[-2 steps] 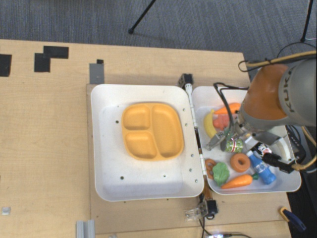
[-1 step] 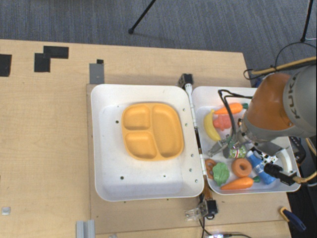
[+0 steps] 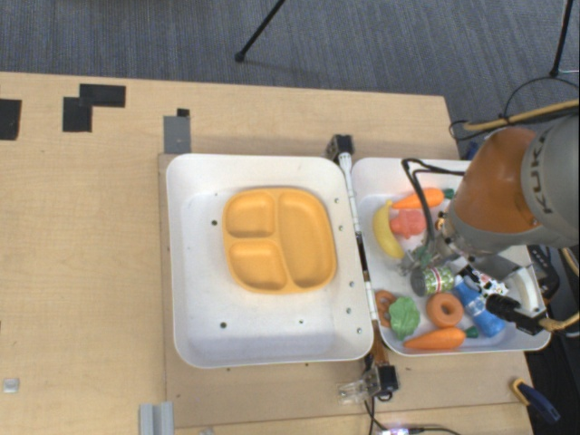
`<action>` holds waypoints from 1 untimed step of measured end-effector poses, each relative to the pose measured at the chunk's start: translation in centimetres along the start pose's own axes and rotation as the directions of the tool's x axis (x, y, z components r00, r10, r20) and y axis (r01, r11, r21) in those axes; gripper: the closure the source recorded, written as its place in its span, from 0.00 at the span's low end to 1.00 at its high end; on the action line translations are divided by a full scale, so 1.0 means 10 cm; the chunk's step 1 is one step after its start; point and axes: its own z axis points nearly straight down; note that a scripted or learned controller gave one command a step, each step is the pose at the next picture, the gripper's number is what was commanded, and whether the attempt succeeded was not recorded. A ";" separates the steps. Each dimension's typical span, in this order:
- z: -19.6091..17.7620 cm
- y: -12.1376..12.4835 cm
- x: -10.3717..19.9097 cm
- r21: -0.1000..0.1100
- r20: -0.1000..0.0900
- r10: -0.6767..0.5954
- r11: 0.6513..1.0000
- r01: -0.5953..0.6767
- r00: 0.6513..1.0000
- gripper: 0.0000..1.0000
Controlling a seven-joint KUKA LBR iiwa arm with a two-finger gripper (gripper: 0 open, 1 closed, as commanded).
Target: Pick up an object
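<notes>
Toys under the hand, arm bent low.

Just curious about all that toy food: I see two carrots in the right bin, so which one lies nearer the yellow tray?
The lower carrot, at the bin's near edge beside the green vegetable. The other carrot lies at the far end, next to the arm.

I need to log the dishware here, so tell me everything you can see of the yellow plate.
The plate is orange-yellow, looks like smooth plastic, and is a rounded square with three compartments: two smaller ones on the camera view's left side and one long one on the right. It lies flat, face up, slightly turned, near the middle of the left bin. Nothing lies in it, and it touches only the bin floor.
</notes>
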 end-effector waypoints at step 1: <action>-1.10 -0.01 0.48 0.009 -0.009 -0.218 0.976 0.218 0.976 1.00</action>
